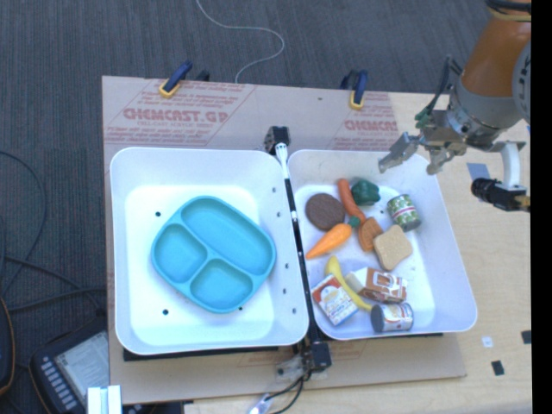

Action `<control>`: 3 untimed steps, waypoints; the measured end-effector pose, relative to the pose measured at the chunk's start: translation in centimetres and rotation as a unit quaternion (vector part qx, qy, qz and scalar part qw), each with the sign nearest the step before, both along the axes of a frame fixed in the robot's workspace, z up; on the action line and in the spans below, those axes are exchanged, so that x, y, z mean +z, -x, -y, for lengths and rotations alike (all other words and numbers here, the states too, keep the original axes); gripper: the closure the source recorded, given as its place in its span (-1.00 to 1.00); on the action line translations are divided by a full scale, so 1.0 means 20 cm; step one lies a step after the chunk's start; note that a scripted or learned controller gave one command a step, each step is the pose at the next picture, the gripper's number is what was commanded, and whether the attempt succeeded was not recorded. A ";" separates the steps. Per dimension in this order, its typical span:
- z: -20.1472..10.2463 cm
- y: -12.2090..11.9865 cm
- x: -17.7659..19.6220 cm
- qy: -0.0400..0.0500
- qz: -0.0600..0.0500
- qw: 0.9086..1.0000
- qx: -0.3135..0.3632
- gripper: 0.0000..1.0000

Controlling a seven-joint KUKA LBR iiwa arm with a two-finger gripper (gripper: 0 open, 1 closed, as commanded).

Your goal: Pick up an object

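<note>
Camera view: pincer (pixel 416 155) hovers open, well above-right of carrot (pixel 330 241).

Right bin (pixel 457 283) crowded; left bin's blue plate (pixel 213 253) bare.

Two shallow white bins are sitting side by side on a brown cardboard sheet (pixel 259 115) printed with red lettering, the left bin (pixel 129 317) carrying a blue three-compartment plate (pixel 213 254) lying flat near its middle. Two blue-and-yellow clamps, one (pixel 176 78) at the sheet's far left and one (pixel 358 90) further right, are gripping its far edge, while a thin pale cable (pixel 241 24) is curling across the dark carpet (pixel 52 59) beyond. A dark keypad-like device (pixel 73 371) is lying at the lower left corner.
</note>
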State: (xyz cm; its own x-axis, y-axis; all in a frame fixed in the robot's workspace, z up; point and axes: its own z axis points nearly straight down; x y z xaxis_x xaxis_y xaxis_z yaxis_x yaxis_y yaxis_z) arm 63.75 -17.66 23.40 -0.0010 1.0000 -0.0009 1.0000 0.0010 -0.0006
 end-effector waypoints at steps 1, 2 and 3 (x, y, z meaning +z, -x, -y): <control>-0.13 0.06 -0.54 -0.001 -0.002 1.000 0.000 -1.00; -0.13 0.06 -0.48 0.000 0.000 1.000 0.000 1.00; -0.13 0.06 -0.48 0.000 0.000 1.000 0.000 -1.00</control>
